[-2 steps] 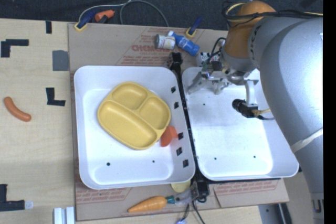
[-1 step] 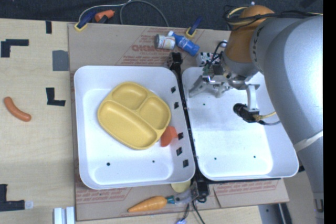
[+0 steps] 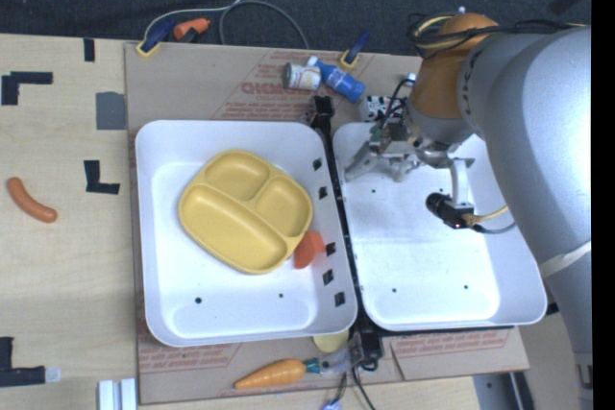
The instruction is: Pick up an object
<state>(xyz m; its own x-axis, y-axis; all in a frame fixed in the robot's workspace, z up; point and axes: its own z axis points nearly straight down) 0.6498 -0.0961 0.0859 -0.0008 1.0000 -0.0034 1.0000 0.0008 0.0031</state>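
Left bin (image 3: pixel 154 235) holds yellow plate (image 3: pixel 245 209), orange piece (image 3: pixel 307 251); hand (image 3: pixel 380 158) state unclear.

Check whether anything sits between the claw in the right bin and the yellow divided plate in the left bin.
Between the claw and the yellow divided plastic plate run the two white bins' adjoining walls, with black clips along them. A small orange piece lies against the plate's near right edge, off the direct line.

Red print on the cardboard sheet (image 3: pixel 240 91), above the left bin near the frame's top centre: partly legible, apparently "CHICAGO". Other print unreadable.
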